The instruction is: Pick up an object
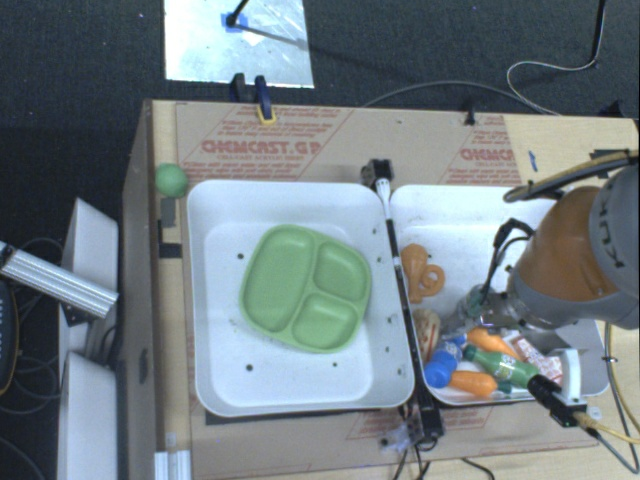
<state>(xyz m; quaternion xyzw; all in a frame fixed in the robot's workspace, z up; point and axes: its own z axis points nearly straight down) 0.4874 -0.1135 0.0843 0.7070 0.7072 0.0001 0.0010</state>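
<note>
The gripper [478, 313] sits low over the right bin [455, 213], presumably to grab from the toy pile just beside it, an orange carrot-like toy [492, 342] and green piece [505, 367]; its jaw state I cannot tell.

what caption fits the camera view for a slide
Arm over right bin of cluttered toys; green tray in left bin.

Floor [80, 68]: dark carpet, speckled. A reflective metal sheet [238, 30] lies on it at far centre-left. A pale cable [560, 63] loops across the floor at far right. Bench top [300, 143]: brown board with red lettering. White framing [85, 388] stands at near left.
</note>
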